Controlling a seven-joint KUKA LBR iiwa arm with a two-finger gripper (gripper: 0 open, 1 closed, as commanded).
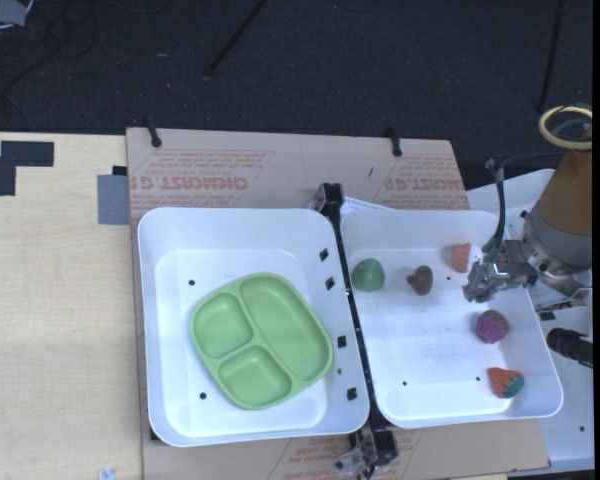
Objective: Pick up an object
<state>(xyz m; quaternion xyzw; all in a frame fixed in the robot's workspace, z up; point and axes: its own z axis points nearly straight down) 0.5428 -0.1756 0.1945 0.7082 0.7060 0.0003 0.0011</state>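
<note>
A grey robot arm with an orange band (pixel 565 203) reaches in from the right, its metal two-finger gripper (pixel 483 286) low over the right white bin (pixel 430 408); whether it grips anything cannot be told. Just below it lies a small magenta lump (pixel 492 326), with a green ball (pixel 368 274), brown piece (pixel 420 280), orange piece (pixel 462 257) and orange-teal toy (pixel 505 381) nearby. The left white bin (pixel 170 258) holds a green three-compartment plastic plate (pixel 261 340).
</note>
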